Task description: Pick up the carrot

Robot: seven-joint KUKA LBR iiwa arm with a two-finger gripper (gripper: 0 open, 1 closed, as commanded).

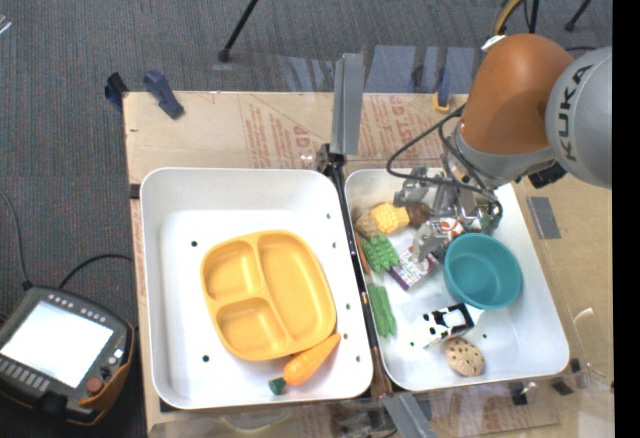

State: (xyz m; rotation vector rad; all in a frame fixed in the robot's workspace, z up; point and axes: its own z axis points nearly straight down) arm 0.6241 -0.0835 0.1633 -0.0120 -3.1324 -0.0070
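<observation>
I've got the gripper [447, 216] down low in the right bin [545, 346], near its back left corner, hanging under the orange band of the arm [520, 101]. Cables and metal bits clutter the wrist, and I honestly cannot tell how the claw stands from up here.

Right around it is a crowd: corn cob [388, 219] just to its left, a green leafy piece [379, 252] below that, a purple-edged packet [410, 272] underneath, and the teal bowl [483, 271] just beside it on the lower right. Further down sit a black-and-white toy [447, 321] and a cookie [464, 357].

None of that is my target. The carrot [309, 362] is over in the left bin [160, 326], across the divider, well apart from the claw, down and to the left in this view. It lies at the front of the bin, touching the lower right edge of the yellow divided plate [268, 294]. Its long axis runs on a slant, green stub at lower left, orange end up to the right.

So my read: I need to lift clear, cross the divider, and turn the wrist to close across that slant.
</observation>
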